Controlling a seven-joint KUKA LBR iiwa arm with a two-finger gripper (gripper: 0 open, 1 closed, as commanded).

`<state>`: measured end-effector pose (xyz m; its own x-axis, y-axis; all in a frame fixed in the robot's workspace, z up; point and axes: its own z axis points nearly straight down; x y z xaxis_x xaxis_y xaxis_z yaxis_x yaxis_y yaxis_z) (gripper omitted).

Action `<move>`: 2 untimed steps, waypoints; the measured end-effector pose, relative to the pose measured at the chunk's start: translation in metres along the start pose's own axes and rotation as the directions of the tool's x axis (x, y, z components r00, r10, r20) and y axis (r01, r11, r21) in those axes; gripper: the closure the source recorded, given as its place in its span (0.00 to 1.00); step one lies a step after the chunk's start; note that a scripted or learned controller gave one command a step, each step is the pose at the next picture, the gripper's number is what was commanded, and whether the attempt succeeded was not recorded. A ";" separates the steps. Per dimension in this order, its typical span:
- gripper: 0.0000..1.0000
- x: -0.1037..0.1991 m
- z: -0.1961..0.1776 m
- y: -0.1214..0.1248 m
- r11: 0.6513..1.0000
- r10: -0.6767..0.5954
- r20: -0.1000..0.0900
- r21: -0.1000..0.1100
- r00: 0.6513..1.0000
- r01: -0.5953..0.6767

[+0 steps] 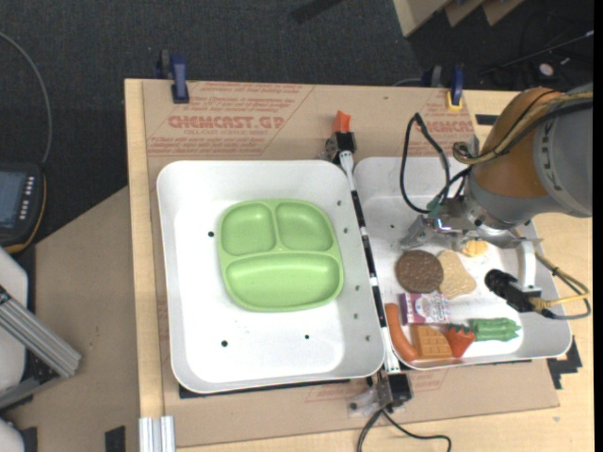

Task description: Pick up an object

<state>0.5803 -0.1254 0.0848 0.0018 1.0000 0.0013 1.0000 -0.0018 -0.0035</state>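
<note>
A brown round patty (418, 271) is seen lying flat near the middle of the right bin (386, 196), and it is the loose thing closest to the gripper (429, 235), which is found just at its 12 o'clock, low over the bin floor. Nothing is seen held by the gripper, and whether it is open or closed cannot be told from this angle. At the patty's 3 o'clock, touching it, a tan bread slice (458, 276) is laid flat, and a small yellow piece (476, 248) is seen at the slice's 1 o'clock, close under the arm (528, 172). At the patty's 6 o'clock a purple and white carton (424, 306) is placed. Along the bin's near edge a row is formed: an orange sausage (398, 339) at the carton's 7 o'clock, a waffle (431, 341) beside it, then a red piece (460, 340), and a green toy vegetable (492, 329) at the row's 3 o'clock end. The left bin (188, 252) is set against the right bin at its 9 o'clock, and a green divided plate (280, 254) is seen lying slightly towards 12 o'clock of that bin's middle. Both bins are borne by the bench (141, 158).
</note>
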 end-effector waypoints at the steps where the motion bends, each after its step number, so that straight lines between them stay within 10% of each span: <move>1: 0.00 -0.039 -0.001 0.045 1.000 0.000 0.004 -0.008 1.000 0.000; 2: 0.00 -0.094 -0.036 0.072 1.000 0.001 0.007 -0.011 1.000 -0.001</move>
<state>0.6524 -0.2195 0.1201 0.0023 1.0000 -0.0058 1.0000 -0.0023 0.0076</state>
